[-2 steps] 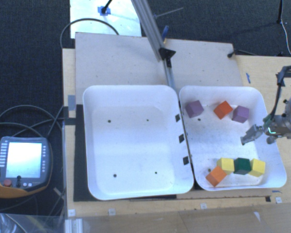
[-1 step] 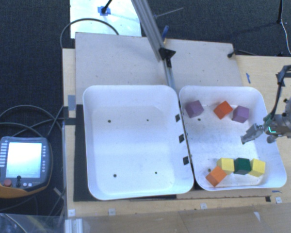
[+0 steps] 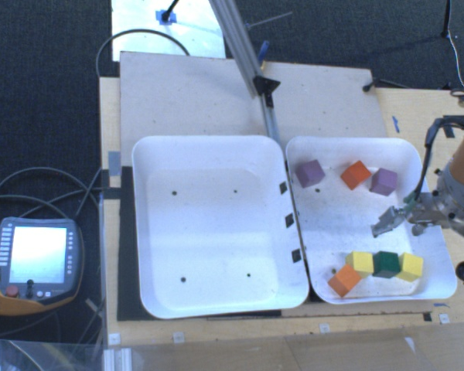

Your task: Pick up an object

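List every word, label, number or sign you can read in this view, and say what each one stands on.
No text can be read in this view.
The teach pendant has a lit screen, washed out to a pale blank.
Its buttons are too small to read.
The blocks, such as the green block, bear no marks.
The small dark tags along the right bin's left rim are too small to read.

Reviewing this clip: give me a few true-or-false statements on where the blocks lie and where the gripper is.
1. All the blocks lie in the right bin. True.
2. The green block sits between two yellow blocks. True.
3. The gripper is over the left bin. False: it is over the right bin, between the two rows of blocks.
4. There are three purple blocks. False: two, and.
5. An orange block lies between the purple ones. True.
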### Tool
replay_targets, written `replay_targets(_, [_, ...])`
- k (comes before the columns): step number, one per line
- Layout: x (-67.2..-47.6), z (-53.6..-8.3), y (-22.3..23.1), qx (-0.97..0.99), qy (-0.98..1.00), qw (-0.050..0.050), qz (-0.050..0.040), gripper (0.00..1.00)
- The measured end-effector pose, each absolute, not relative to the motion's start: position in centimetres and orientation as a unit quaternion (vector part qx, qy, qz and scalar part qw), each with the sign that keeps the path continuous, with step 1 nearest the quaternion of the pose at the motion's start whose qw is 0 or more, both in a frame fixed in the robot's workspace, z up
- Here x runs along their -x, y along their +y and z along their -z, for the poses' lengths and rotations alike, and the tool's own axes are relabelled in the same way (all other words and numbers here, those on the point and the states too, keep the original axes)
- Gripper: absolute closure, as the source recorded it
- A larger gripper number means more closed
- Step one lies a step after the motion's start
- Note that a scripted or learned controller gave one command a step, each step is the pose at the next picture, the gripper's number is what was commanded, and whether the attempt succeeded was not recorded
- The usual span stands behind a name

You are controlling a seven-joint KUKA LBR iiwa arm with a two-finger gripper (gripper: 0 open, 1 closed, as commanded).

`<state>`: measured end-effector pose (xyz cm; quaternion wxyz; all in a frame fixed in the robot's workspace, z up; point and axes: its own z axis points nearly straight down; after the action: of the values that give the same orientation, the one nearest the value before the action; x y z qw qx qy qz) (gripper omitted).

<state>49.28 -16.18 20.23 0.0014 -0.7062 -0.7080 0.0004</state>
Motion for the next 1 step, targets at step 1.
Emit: replay_targets(1, [-48.55, -15.53, -15.58, 0.706, -0.708, 0.002, -0.0005, 0.00])
